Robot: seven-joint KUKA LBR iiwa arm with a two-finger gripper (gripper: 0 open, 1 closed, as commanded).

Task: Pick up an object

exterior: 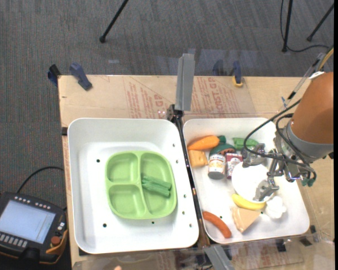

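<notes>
Just beneath our two-finger gripper (265, 191) — whose hold, if any, we cannot tell — lies the curved yellow plastic banana (248, 201), likely light, stiff and slippery — best pinched across its middle.

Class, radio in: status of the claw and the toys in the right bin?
Claw low over right bin, above banana. Nothing seen gripped. White plate, cans crowd close.

Glossy white plastic bins (79, 151); matt green plastic tray (119, 173); bare brown board bench (124, 94).
</notes>
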